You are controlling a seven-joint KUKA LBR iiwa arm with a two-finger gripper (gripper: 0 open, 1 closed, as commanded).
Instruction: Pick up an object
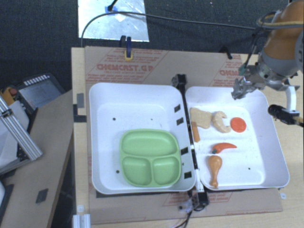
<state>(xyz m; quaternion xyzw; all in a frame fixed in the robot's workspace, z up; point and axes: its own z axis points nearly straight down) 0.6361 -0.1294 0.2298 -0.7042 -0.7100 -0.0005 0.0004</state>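
Hanging over the back corner of the right bin [270, 141], the claw [239, 90] grips nothing I can see (open or closed, I cannot tell), while the toy foods, like the chicken leg [214, 169], wait below.

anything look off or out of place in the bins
Nothing stands out. The green tray sits flat in the left bin; the toy foods lie apart in the right bin, unspilled.
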